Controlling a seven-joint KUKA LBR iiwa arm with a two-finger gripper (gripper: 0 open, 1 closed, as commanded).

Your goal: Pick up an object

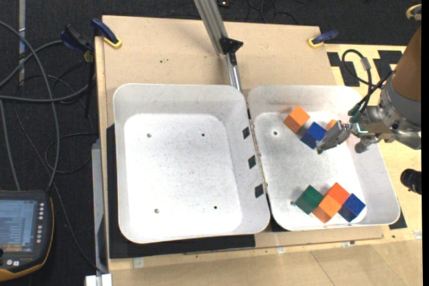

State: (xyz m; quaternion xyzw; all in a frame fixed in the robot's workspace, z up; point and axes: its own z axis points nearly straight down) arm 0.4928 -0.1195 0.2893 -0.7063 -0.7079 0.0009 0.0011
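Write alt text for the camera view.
A robot arm reaches from the right, its hand low in the right bin beside an orange block and a blue block. Green, orange and blue blocks cluster at that bin's near edge, beside the left bin.

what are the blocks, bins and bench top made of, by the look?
Blocks, e.g. the orange block and green block: probably painted wood or solid plastic, going by the flat saturated colour, crisp edges and lack of visible grain. White bins, e.g. the left bin: likely moulded plastic, with rounded corners and a speckled matte finish. Bench top: looks like unfinished fibreboard or plywood, pale tan and dull.
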